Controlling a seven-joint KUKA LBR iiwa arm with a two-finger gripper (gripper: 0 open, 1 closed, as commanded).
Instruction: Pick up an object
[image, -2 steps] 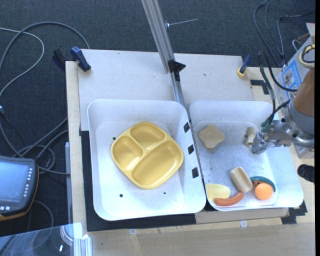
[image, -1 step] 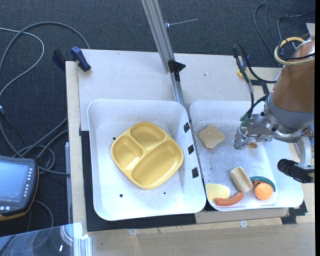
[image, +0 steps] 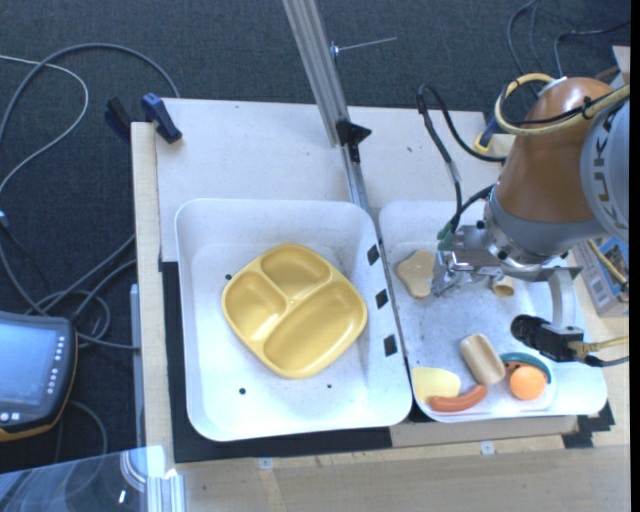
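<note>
My gripper (image: 446, 276) hangs low over the upper part of the right bin (image: 440, 320), under the grey and orange wrist. Right beside it, on its left, a tan flat food piece (image: 414, 272) lies against the bin's left wall. I cannot see anything held by the gripper. A small tan bit (image: 503, 288) lies just to its right. Along the bin's front lie a tan bread roll (image: 481, 358), a pale yellow piece (image: 435, 381), a red sausage (image: 458, 401), an orange ball (image: 528, 383) and a teal ring (image: 524, 357).
The left bin (image: 200, 300) holds a yellow divided plate (image: 294, 310). A metal pole (image: 325, 70) rises from the bench between the bins at the back. A blue clamp (image: 160, 115) sits at the bench's far left corner.
</note>
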